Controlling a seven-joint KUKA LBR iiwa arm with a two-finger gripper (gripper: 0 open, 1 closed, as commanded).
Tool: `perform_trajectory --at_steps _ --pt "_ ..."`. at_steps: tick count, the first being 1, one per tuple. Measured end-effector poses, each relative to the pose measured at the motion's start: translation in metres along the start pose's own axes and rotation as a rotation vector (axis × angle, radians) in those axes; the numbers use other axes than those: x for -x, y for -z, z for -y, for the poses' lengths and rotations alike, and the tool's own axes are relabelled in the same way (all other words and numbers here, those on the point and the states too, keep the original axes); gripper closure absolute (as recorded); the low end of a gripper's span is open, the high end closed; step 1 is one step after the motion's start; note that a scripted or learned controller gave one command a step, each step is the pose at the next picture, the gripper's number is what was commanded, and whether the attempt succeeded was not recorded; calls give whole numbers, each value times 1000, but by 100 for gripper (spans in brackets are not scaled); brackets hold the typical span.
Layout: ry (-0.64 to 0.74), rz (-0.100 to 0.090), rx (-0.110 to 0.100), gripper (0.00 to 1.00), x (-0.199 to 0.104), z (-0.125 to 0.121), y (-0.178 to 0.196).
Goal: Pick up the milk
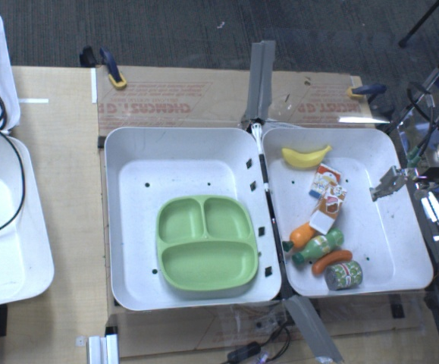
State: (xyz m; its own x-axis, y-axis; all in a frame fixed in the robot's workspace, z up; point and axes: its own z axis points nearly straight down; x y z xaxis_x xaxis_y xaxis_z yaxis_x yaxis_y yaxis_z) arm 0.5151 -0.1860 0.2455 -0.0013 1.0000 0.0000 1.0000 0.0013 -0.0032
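- The milk (327,197) is a small carton, mostly white with orange and red print, and it lies flat in the right bin (386,226), near the middle.
- A yellow banana (305,156) lies just above the carton.
- Below it sit an orange (301,236), a green bottle (319,247), a carrot (331,262) and a can (344,275), close together.
- The gripper (386,184) is at the right edge of this bin, apart from the milk; I cannot tell its state.
- The left bin (128,203) holds a green divided plate (206,243).
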Motion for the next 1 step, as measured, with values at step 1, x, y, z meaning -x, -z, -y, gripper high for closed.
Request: perform_trajectory --at_steps 1 --pt "185 1 3 0 -19 -38 -154"
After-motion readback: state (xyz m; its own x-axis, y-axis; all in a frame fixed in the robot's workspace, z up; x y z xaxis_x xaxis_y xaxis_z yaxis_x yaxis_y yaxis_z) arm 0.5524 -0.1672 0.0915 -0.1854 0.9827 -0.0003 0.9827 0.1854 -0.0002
